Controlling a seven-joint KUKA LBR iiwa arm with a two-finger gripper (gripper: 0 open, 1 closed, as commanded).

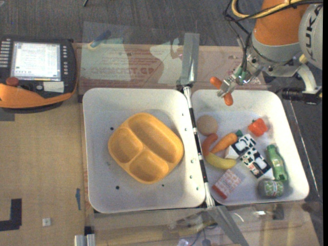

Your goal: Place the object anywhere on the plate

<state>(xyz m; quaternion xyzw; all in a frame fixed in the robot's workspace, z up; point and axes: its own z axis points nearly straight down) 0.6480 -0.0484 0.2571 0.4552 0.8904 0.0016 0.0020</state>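
While upright, the plate (146, 146) lies diagonal.

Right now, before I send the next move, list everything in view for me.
Plate: one, yellow-orange, three compartments, in the left bin.
Right bin: one, white, holds the items below.
Egg-like ball: one, tan, near the divider.
Carrot: one, orange.
Banana: one, yellow.
Black-and-white box: one.
Bottle: one, green.
Can: one, grey-green, front corner.
Packet: one, pink-red.
Orange-red piece: one.
Pendant: one, orange-grey, left bench.
Arm: one, grey-orange.
Claw: orange-tipped fingers, above the right bin's back edge.
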